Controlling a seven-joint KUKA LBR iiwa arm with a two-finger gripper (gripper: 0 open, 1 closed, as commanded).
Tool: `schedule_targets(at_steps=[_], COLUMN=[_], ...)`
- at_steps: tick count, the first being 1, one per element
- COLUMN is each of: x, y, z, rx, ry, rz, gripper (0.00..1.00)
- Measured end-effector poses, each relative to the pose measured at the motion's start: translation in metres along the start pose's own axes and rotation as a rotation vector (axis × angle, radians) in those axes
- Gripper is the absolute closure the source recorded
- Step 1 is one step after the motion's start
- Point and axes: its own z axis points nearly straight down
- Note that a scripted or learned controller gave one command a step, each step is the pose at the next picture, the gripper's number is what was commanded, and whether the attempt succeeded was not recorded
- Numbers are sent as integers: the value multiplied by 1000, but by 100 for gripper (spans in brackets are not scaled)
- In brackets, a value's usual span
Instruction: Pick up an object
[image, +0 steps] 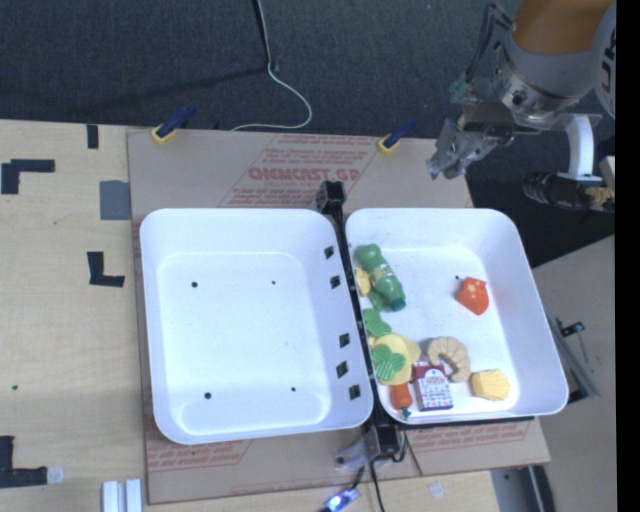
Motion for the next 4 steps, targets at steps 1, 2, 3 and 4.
schedule_targets(at_steps=[1,2,3,4], x=[88,180,216,252], y=[32,23,22,20], z=[-39,-135,-152,-150], rx=[-1,-7,1,4], ry=[1,2,-1,-1], rz=[-1,-3,4,4], gripper=[100,100,100,100])
